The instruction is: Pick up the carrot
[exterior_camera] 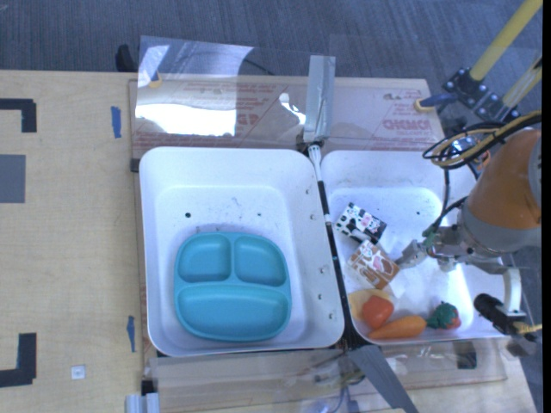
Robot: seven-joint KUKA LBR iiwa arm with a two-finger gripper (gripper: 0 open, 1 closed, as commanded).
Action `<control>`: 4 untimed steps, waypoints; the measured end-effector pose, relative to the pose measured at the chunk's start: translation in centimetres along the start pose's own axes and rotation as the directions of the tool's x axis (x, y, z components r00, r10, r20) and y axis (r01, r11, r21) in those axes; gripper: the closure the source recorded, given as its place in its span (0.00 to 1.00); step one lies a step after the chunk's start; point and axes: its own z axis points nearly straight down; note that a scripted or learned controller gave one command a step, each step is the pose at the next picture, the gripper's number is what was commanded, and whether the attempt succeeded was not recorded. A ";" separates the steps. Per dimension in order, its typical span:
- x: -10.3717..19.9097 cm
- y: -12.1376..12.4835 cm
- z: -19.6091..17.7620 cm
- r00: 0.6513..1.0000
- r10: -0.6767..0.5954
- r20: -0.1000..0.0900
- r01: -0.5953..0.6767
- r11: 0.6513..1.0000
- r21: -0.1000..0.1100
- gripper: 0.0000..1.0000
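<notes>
While the gripper (415, 253) hangs with its state unclear, the carrot (400, 326) lies smooth, orange, tapered, green-topped.

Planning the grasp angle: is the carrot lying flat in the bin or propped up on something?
Lying flat. The carrot rests lengthwise on the floor of the right bin near its front edge, green top pointing right, blunt end beside a red-orange toy.

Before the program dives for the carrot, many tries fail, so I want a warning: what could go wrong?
The carrot lies against a red tomato-like toy, so the gripper might close on that instead. It also lies near the right bin's front wall, which may block a finger.
</notes>
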 end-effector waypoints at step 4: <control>-3.8 -0.5 -0.1 0.843 0.537 -0.025 -0.536 0.843 0.032 0.00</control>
